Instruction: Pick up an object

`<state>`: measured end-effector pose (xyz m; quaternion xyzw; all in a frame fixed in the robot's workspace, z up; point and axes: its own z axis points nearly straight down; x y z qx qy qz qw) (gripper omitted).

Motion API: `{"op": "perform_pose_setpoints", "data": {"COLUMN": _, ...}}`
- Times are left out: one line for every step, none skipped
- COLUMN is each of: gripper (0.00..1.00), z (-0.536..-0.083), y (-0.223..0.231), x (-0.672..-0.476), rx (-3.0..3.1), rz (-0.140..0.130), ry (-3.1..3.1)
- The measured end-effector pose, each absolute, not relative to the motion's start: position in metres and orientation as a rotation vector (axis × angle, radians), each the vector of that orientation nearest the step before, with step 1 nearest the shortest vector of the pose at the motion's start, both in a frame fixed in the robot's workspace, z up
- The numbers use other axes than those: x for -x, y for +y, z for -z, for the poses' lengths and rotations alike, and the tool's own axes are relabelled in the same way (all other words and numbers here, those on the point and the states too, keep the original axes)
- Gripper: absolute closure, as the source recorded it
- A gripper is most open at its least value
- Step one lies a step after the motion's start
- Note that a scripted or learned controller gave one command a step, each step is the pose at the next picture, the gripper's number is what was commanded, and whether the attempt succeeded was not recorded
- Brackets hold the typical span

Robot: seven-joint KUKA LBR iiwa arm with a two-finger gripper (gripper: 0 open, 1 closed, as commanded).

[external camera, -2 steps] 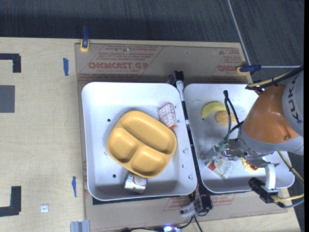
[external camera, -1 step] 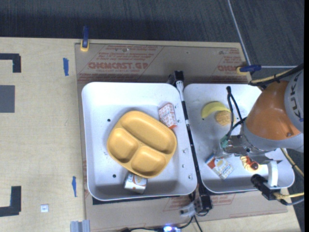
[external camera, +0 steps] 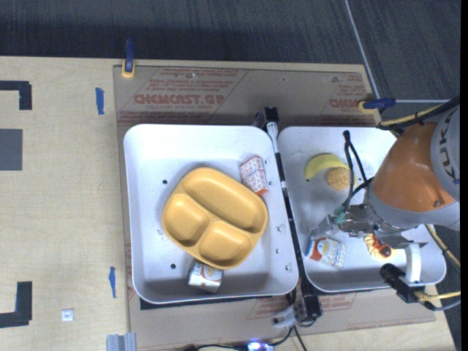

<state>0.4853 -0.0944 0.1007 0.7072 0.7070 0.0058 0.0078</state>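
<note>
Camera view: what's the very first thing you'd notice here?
The big yellow tray with three hollows, lying aslant in the middle of the left bin. Next, the arm's orange band over the right bin, with the gripper low above a small red-and-white packet. A banana lies near that bin's back wall.

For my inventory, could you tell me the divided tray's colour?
Yellow-orange; the divided tray shows in the camera view.
</note>
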Motion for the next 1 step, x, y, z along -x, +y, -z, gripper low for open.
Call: {"op": "perform_pose_setpoints", "data": {"gripper": 0.0, "z": -0.0893, "y": -0.0913, "x": -0.4842, "rx": -2.214, "rz": -0.017, "ry": 2.214}}
